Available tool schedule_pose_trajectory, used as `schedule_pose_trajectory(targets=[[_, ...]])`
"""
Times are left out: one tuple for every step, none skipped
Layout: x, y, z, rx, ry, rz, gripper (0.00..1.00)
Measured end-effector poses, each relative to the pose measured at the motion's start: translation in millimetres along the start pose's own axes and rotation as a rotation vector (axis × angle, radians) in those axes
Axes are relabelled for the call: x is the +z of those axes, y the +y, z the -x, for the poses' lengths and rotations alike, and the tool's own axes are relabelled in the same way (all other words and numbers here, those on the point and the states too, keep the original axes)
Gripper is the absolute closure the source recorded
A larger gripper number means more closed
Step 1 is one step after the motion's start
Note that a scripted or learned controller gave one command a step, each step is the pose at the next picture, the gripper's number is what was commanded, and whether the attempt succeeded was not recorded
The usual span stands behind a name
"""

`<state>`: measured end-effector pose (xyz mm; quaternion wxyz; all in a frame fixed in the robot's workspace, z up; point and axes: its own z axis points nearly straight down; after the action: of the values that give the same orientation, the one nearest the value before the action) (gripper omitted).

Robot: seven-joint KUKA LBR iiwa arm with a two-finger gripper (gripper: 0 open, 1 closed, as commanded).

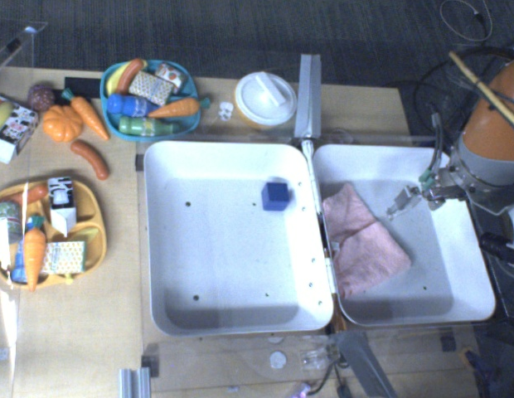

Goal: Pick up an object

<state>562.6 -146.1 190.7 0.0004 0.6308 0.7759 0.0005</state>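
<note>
We see two white bins, smooth and shallow with round corners. The left bin [224, 247] holds one small blue block [276, 195], hard and square, near its top right corner. The right bin [439, 297] holds one soft pink cloth [361, 243], wrinkled and folded, lying against its left wall. The gripper [400, 202] hangs over the right bin, just right of the cloth. It looks thin and blurry, so we cannot tell how it stands. The grey and orange arm [489, 139] is cut off at the edge.

arm [489, 139] cut off at right edge. gripper [404, 201] too small/blurred to resolve. white carton [10, 129] clipped at left edge, label unreadable.
</note>
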Motion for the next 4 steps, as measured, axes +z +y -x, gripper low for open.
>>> schedule_pose_trajectory(targets=[[-73.0,-2.5,11.0,-0.217,-0.002,0.004,0.00],[54.1,-1.1,-7.8,-0.248,0.000,0.000,0.00],[99.3,-10.8,28.5,-0.316,-0.007,0.012,0.00],[98.8,-17.0,-12.2,-0.407,-0.011,0.015,0.00]])
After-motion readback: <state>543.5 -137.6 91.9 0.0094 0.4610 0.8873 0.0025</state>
